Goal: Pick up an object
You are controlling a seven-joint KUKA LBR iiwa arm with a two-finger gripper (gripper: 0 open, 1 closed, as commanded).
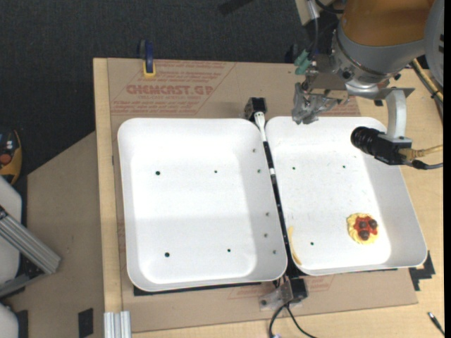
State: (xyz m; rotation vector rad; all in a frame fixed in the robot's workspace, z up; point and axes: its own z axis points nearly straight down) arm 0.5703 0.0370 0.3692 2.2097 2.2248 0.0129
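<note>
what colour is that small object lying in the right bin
The small object is yellow with red and dark spots on top, seen in the camera view.

— Bright overall, evenly lit from above; no harsh glare anywhere?

— Nearly none. Slightly blown out on the left shallow white plastic bin [190, 199], upper half brighter, a soft grey band of shade across its lower half. Same faint gradient on the right shallow white plastic bin [331, 189].

— Shadows elsewhere?

— Soft, short ones beneath the bins' front rims, along the tan cardboard sheet [113, 189]. Dark and underexposed over the black carpeted floor [70, 20] at top left.

— Sharpness?

— Moderate. Printed red lettering on the cardboard legible but soft. Grainy, low resolution throughout. Blurred and cropped at the top right, on the grey arm with orange band [387, 13].

— Distortion?

— Slight slant from the viewpoint; edges a little skewed.
</note>
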